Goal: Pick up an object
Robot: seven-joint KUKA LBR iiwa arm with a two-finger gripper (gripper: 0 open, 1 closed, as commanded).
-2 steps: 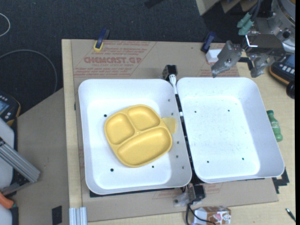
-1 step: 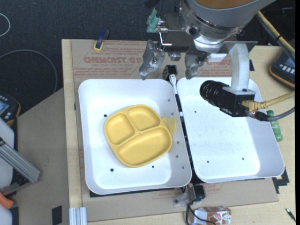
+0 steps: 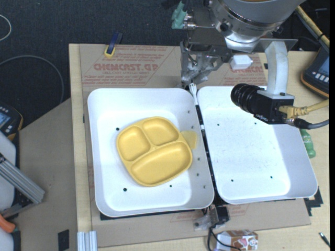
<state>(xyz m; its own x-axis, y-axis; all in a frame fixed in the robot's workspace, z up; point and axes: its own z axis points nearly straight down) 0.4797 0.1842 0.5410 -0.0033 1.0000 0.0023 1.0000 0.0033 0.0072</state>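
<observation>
While poised high over the far rims where both bins meet, hand (image 3: pixel 194 77) nothing visibly gripped, open or closed impossible to tell. Yellow divided plate (image 3: pixel 154 150) flat in left bin (image 3: pixel 102 140), well apart. Approach step, seemingly: next, across and down onto a plate rim.

Yellow, plain and glossy: divided plate (image 3: pixel 153 150) in the white left bin (image 3: pixel 102 140). White speckled with fine dark dots: right bin (image 3: pixel 261 161) beside that plate. Tan with red lettering: board (image 3: pixel 131 64) beyond the plate. Grey with an orange band: arm (image 3: pixel 256 4). Black: camera barrel (image 3: pixel 256 101). Blue and yellow: clip (image 3: pixel 112 44).
</observation>
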